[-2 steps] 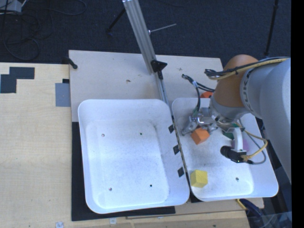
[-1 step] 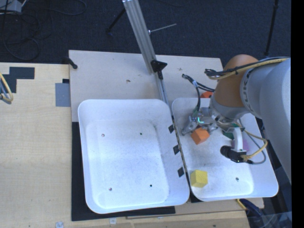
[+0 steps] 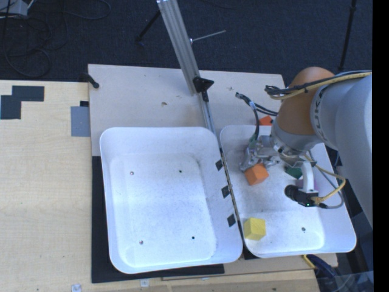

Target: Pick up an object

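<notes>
Inside right bin [image 3: 340,239]: orange block [image 3: 256,174], yellow block [image 3: 254,229].

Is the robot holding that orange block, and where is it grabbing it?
It cannot be told. The end effector sits right over the orange block in the right bin, touching or nearly touching its top, but a grip isn't clear. The yellow block lies apart, untouched.

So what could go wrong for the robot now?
The small orange block sits right beside the gripper, near the right white bin's inner wall; a push could slide it against that wall instead of lifting it. The small yellow cube lies apart near the front, so it could be left behind.
</notes>
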{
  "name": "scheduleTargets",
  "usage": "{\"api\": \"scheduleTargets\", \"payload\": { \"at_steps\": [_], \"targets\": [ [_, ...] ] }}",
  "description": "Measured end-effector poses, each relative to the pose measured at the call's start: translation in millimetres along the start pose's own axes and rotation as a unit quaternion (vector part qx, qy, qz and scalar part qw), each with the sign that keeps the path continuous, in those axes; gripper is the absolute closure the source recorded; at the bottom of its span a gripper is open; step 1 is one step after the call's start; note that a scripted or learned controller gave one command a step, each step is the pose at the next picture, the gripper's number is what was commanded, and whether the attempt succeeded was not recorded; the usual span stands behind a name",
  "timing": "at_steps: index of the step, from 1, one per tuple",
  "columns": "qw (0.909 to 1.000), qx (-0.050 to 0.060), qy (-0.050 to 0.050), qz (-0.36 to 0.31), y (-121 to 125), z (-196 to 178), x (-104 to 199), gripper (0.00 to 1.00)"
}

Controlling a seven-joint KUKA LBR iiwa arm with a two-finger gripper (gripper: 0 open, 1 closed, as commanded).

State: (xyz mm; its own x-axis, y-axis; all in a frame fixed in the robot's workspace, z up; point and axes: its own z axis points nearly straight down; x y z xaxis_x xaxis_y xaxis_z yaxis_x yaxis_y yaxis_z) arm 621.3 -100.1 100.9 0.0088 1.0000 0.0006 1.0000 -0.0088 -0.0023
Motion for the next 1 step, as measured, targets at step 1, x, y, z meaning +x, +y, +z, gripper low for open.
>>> {"api": "scheduleTargets", "payload": {
  "at_steps": [1],
  "targets": [
    [0.9996, 0.028, 0.002, -0.002, 40.2, 5.7, -20.0, 1.00]
  ]
}}
